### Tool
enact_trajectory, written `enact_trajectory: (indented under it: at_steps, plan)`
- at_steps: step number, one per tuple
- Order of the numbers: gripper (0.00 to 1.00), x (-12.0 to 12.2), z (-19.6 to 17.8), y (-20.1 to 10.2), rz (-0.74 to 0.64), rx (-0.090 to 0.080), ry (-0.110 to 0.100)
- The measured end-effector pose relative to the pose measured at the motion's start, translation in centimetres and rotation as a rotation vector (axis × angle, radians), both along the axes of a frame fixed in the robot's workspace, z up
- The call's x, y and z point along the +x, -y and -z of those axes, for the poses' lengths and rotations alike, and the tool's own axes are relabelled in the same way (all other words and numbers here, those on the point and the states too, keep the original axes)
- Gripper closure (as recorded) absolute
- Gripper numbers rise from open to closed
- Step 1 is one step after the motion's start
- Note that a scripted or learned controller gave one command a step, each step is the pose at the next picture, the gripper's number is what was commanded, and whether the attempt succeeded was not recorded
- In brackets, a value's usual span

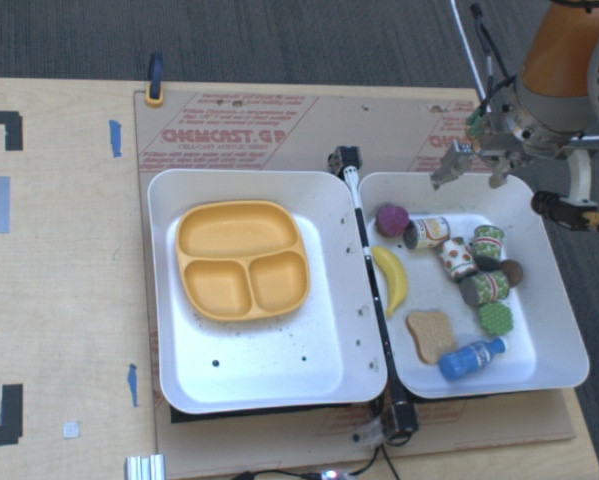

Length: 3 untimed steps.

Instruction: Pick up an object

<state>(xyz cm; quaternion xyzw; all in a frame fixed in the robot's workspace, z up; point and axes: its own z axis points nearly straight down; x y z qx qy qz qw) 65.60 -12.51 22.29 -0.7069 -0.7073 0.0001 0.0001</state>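
Gripper (472, 171) open and empty above the right bin's (554, 298) far rim, so I count nothing picked yet; banana (391, 277) and the rest untouched.

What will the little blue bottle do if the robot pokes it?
The blue bottle lies on its side in the right bin, and it looks round, so it would probably roll. It seems small and plastic, so likely light and easily knocked. It touches the bread slice, which might stop it rolling that way.
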Motion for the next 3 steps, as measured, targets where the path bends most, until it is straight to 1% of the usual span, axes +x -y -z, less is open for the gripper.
enact_trajectory:
  at_steps: [1, 2, 3]
  plan:
    - [0.00, -6.7, 13.6, -0.4, 0.001, 0.000, 0.003]
    - [1.00, -6.5, 12.5, -0.3, 0.002, -0.002, 0.009]
    - [1.00, -10.9, 3.7, -6.4, -0.001, 0.000, 0.003]
